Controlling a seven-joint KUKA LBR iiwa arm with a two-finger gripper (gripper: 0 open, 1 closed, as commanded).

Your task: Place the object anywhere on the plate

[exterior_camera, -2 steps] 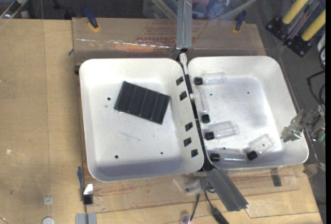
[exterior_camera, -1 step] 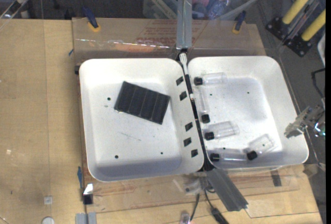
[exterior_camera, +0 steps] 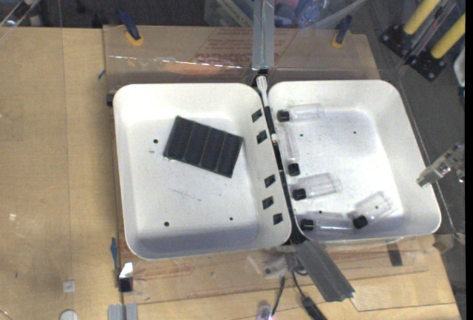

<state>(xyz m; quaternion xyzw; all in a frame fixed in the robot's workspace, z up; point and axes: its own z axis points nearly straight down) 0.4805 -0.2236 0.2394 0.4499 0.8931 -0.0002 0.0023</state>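
Two white bins, one dark plate [exterior_camera: 203, 146].
Plate lies in left bin [exterior_camera: 133, 185]; four clear vials, apparently black-capped, in right bin [exterior_camera: 414, 163]. Gripper [exterior_camera: 443, 167] at right bin's edge, opening indiscernible.

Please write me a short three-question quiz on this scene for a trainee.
1. True or false: the black plate lies in the left bin.
2. How many clear vials with black caps lie in the right bin? A) two B) four C) six
3. Fill in: the gripper shows at the ____ edge of the right bin.

Key:
1. True; it lies flat, a little tilted, apart from the walls.
2. B; one near the top left, one mid-left, one at bottom left, one at bottom right.
3. right; it holds no vial.
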